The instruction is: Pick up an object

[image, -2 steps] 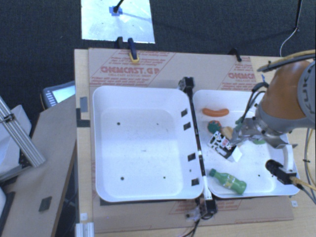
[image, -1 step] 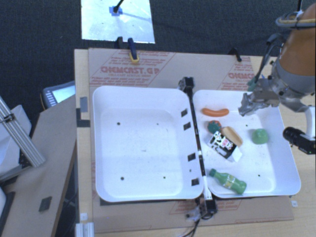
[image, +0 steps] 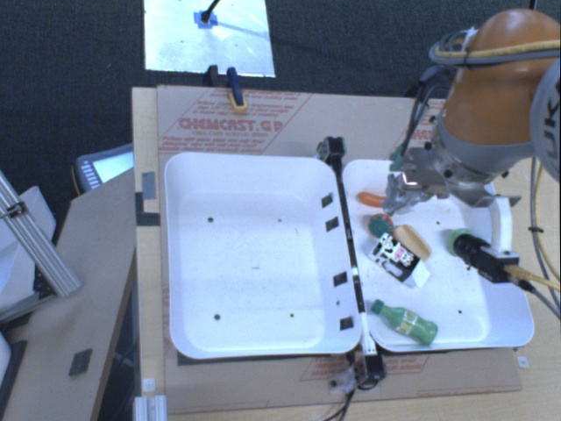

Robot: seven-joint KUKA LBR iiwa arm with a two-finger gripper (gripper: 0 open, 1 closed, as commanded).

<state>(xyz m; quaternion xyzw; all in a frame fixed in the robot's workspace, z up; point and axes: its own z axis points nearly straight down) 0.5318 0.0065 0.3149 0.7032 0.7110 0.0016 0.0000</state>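
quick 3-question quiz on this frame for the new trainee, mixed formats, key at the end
1. True or false: the green bottle lies in the left bin.
2. Multiple choice: the gripper hovers over which part of the right bin? A) near edge B) far end, by the orange item C) outside it
3. Short answer: which side of the view does the arm enter from?

Key:
1. False; it lies in the right bin, near the front edge.
2. B
3. The right.
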